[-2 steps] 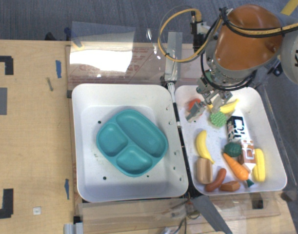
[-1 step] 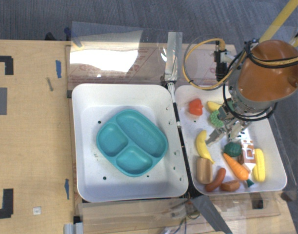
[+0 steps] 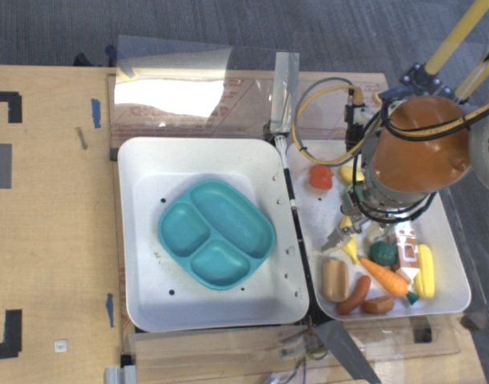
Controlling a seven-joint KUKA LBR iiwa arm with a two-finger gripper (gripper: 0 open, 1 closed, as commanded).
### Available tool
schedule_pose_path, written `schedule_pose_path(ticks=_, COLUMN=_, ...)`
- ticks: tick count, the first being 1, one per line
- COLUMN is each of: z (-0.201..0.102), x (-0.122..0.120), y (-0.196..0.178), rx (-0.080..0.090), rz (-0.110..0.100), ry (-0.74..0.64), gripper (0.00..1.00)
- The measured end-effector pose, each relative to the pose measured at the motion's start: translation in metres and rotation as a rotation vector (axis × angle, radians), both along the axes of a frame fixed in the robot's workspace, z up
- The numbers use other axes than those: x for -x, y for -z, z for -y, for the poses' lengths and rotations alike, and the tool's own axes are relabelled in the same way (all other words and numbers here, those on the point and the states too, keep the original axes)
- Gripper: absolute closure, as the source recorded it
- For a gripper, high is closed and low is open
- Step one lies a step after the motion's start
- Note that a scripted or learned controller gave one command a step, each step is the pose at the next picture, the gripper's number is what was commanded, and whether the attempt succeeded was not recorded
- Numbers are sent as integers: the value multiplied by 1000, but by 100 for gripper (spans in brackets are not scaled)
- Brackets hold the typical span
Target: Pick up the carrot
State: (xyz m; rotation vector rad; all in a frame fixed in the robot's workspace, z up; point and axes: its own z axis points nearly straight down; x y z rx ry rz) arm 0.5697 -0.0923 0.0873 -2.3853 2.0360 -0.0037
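No readable writing shows at lower right, where the carrot (image 3: 386, 276) lies below the end effector (image 3: 354, 224), whose state I cannot tell.

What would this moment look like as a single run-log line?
arm: above right bin | gripper: over toy food, holds nothing seen | carrot: lying in bin, not picked | teal plate: left bin

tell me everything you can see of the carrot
The carrot is a small orange toy, plastic by its look, with a green leafy end. It lies flat and slantwise in the right bin, thin tip toward the upper left, among other toy foods, beside a dark green piece and a sausage.
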Motion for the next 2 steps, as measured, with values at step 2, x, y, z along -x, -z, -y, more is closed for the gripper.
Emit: schedule_pose_path(ticks=2, z=5, x=85, y=-1, rx=0, rz=9, ry=250, gripper=0)
